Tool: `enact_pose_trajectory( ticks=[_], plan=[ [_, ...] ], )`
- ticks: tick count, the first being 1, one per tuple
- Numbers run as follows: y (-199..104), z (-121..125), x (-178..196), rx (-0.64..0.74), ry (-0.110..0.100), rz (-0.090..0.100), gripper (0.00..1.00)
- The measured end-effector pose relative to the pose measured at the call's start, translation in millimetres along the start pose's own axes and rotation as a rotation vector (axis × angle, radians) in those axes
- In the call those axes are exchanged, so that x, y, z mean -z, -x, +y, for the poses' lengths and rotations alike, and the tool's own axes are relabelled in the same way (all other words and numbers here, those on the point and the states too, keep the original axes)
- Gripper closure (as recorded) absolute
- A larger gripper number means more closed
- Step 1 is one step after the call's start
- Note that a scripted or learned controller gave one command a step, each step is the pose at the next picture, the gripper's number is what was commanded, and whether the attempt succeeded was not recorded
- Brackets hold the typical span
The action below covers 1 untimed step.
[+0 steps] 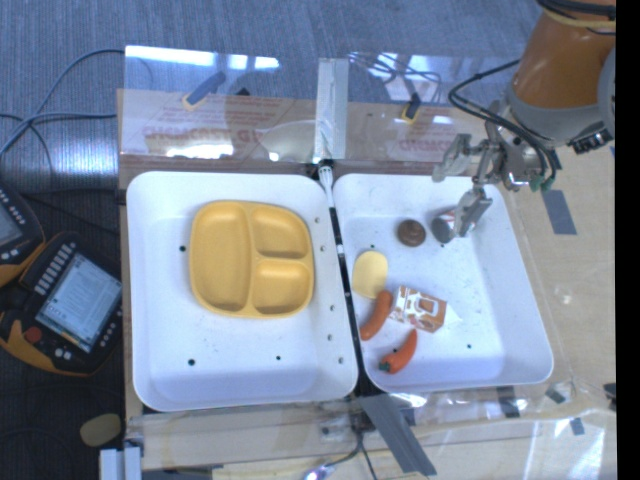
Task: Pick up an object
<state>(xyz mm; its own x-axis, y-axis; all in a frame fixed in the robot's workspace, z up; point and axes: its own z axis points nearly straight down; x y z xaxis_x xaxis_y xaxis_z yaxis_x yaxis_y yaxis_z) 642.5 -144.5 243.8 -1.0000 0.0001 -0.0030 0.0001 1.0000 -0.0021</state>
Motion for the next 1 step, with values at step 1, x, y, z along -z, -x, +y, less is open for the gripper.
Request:
enact_pose_trajectory(
  ticks=[1],
  plan=[
    [-52.1,1.9,-122.0,-0.300,-0.001,-0.021,0.00]
  ],
)
